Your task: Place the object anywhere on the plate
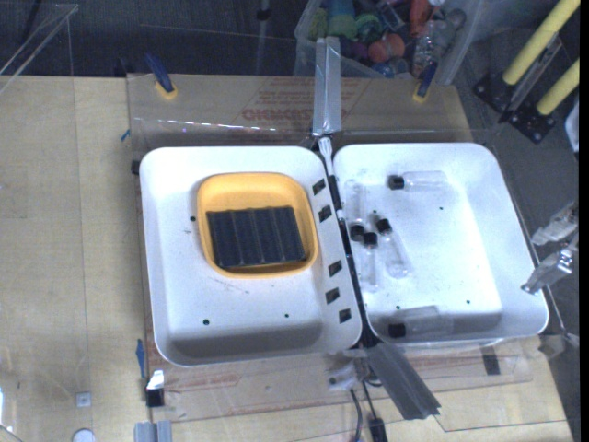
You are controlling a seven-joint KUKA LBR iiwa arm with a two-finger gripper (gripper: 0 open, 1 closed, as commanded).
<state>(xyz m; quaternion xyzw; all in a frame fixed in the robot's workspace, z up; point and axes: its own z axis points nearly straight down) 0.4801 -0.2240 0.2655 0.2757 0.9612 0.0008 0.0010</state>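
A yellow plate point(250, 190) with rounded corners lies in the left bin point(175, 320). On it rests a dark grey ribbed rectangular object point(256, 236), flat and covering most of the plate's middle. My gripper point(552, 254) is at the far right edge of the view, just beyond the right bin's point(479, 293) right rim, far from the plate. Nothing can be seen held in it.
Several clear plastic vials with black caps lie in the right bin, one at the back point(419, 182), a cluster near the divider point(373, 230), one at the front point(412, 319). A crate of colourful toys point(386, 12) stands behind the bins.
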